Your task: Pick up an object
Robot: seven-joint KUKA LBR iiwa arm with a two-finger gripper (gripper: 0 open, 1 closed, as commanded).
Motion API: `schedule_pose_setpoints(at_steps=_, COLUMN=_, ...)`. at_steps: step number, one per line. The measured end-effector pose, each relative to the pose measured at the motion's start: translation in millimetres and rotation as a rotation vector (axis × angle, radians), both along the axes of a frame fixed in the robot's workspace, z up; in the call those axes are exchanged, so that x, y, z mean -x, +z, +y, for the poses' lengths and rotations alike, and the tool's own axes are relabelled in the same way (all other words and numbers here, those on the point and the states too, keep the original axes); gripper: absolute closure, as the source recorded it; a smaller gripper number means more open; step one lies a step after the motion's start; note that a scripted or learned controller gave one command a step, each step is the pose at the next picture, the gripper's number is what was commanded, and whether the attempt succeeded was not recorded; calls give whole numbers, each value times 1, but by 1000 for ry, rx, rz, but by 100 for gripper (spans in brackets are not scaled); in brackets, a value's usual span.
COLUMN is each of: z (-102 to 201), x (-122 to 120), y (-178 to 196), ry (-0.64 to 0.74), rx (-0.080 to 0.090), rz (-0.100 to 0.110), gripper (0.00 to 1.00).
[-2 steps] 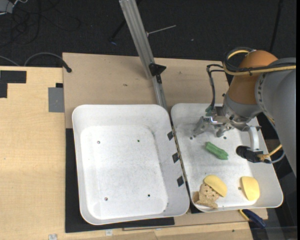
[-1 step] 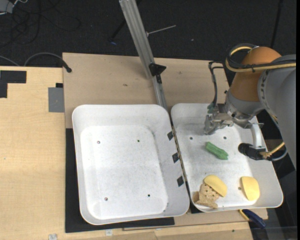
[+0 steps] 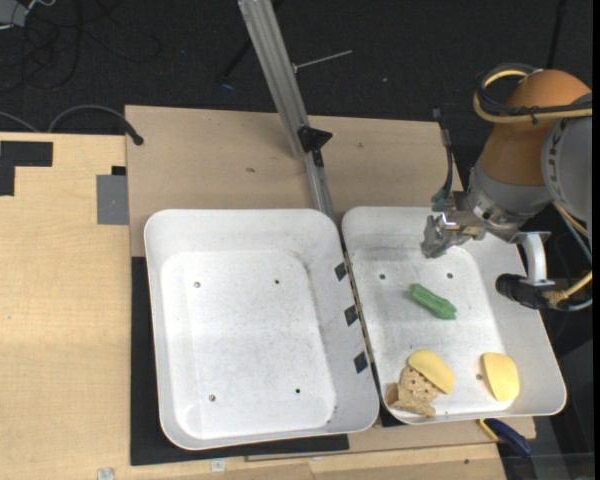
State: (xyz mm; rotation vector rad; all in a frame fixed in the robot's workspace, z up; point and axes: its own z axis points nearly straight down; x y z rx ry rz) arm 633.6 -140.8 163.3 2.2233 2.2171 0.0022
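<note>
**Bright bins, dark surround**

We see even, fairly bright light falling from overhead on the tabletop (image 3: 50, 268) and on both white bins. The left bin (image 3: 245, 328) shows a paler, near washed-out patch toward its 6 o'clock side, with a soft grey shade across its 12 o'clock part. The right bin (image 3: 520, 393) is lit more flatly. Shadows under the small things in it are short and soft. Toward 12 o'clock the background falls off into near black, and we can barely pick out cables there. The arm (image 3: 535, 133) at 2 o'clock carries a mild sheen on its orange band. We find the whole picture slightly soft and grainy, with fine detail smeared.
</note>
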Motion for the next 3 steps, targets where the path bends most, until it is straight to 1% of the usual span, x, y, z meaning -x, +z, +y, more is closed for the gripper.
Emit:
schedule_pose_setpoints(at_steps=1, z=-5, x=-1, y=63, ry=2, rx=1, rz=-2, gripper=100)
schedule_pose_setpoints(at_steps=2, z=-5, x=-1, y=65, ry=5, rx=0, rz=3, gripper=100)
schedule_pose_setpoints(at_steps=3, z=56, x=5, y=71, ry=8, rx=-3, rz=5, gripper=100)
